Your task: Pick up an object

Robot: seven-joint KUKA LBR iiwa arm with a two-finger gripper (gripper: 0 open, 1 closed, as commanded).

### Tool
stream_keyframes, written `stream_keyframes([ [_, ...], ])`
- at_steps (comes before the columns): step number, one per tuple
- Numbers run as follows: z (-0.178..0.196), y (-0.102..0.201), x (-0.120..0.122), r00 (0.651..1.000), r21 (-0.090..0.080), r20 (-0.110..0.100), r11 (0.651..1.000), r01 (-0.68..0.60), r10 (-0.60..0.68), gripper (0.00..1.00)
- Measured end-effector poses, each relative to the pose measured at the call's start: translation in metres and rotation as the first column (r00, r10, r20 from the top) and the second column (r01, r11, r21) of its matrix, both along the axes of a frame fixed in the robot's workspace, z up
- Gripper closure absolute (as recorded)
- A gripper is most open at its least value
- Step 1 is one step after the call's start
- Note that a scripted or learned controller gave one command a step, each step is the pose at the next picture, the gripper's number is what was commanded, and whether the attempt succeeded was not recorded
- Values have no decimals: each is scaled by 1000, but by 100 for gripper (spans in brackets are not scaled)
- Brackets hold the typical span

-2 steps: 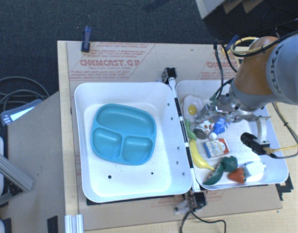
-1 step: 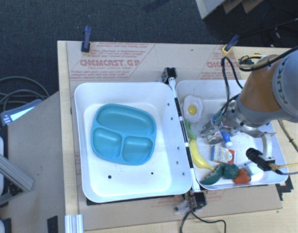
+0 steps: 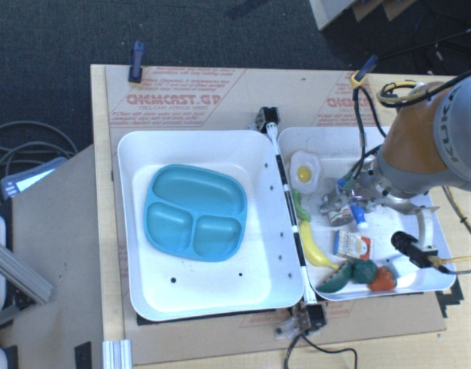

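1. where the left bin point(image 3: 220, 283) sits, a blue divided plate point(image 3: 195, 212) lies flat in its middle, well apart from every loose thing;
2. past the shared wall, the right bin point(image 3: 327, 148) holds all the things to pick; a toy fried egg point(image 3: 303, 171) lies near its far left corner; a green strip point(image 3: 299, 206) and a yellow banana point(image 3: 313, 248) lie along its left wall, the banana nearer the front;
3. the gripper point(image 3: 344, 202) is low in the bin's middle, right of the egg; whether it is spread or pressed together cannot be told, and nothing is seen pinched in it;
4. a small blue-and-white piece point(image 3: 359, 217) lies just beside the gripper, with a red-and-white packet point(image 3: 350, 244) near it toward the front;
5. a dark green lump point(image 3: 350, 274) and a red lump point(image 3: 383, 279) crowd the front wall; the grey and orange arm point(image 3: 419, 144) covers the bin's right side.
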State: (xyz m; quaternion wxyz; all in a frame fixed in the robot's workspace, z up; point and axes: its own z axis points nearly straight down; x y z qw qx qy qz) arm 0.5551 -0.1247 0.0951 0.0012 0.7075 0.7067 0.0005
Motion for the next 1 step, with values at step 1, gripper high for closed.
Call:
stream_keyframes([
  [1,90,79,-17,1000,2,-1,1000,-3,3,100],
])
